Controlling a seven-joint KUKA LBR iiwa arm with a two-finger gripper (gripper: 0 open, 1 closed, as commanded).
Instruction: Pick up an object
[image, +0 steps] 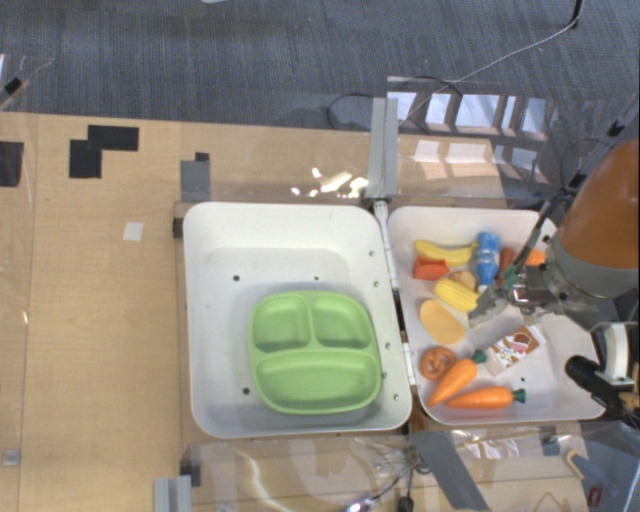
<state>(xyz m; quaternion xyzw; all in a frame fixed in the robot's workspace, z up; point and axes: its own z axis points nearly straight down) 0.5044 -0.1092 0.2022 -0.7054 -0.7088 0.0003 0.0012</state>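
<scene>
The right bin (556, 385) holds several toy foods. At its back lie a yellow banana (444, 251), a blue bottle (487, 257) and a red piece (430, 270). Nearer the middle are a yellow corn-like piece (455, 294) and an orange disc (441, 320). At the front lie a small round orange fruit (435, 361), two carrots (456, 377) (481, 398) and a white printed packet (514, 349). My gripper (497, 301) hangs low over the bin's middle, just right of the yellow piece and above the packet. Nothing is visibly held in it.
The left bin (205, 300) holds a green divided plate (315, 352). The arm's grey body and orange band (605, 210) cover the right bin's right side. A metal divider post (381, 150) stands between the bins at the back.
</scene>
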